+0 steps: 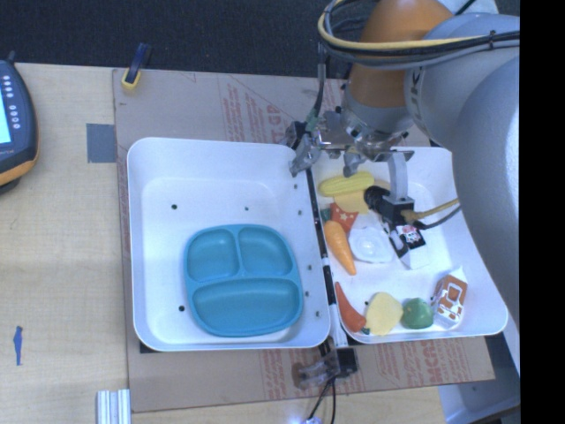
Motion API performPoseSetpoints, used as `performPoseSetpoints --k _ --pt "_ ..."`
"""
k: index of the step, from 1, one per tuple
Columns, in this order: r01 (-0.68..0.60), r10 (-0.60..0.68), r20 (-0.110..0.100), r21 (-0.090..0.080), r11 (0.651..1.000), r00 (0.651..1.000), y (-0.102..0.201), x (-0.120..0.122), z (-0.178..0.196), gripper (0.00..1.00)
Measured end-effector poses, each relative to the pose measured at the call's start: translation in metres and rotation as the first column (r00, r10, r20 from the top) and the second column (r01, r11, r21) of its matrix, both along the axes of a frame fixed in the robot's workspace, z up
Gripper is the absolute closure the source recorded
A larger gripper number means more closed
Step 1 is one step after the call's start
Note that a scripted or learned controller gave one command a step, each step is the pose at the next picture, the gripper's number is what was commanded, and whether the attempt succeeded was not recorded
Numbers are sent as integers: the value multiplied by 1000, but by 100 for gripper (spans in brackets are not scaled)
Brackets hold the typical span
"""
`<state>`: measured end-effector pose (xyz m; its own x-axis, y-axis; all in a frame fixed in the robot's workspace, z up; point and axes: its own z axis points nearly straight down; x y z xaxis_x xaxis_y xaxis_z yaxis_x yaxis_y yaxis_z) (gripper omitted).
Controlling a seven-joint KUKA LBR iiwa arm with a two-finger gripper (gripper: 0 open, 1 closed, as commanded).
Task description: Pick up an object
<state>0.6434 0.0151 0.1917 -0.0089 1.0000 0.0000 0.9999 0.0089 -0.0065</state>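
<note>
One orange carrot (339, 246), tapered, lying in right bin (477, 325) beside divider.

- In the left bin (150, 237) you see plain white walls around a light blue divided plate (242, 279).
- In the right bin (481, 312), also white, you see a yellow banana (346, 185), an orange carrot (339, 246), a red pepper (348, 307), a pale yellow piece (384, 312) and a green piece (417, 313).
- At its near right, a white carton (449, 300) shows an orange pattern.
- Your arm is grey with an orange band (402, 38).
- The table (53, 263) is pale wood, with brown cardboard (212, 104) under the bins.
</note>
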Motion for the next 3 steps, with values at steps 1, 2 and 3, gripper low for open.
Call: performPoseSetpoints --k 1,2,3 --pt "12 -12 6 -4 1000 1000 -82 13 1 0" --pt "2 -2 0 0 1000 1000 -51 -11 0 0" --pt "3 -3 6 -1 1000 1000 -46 14 1 0"
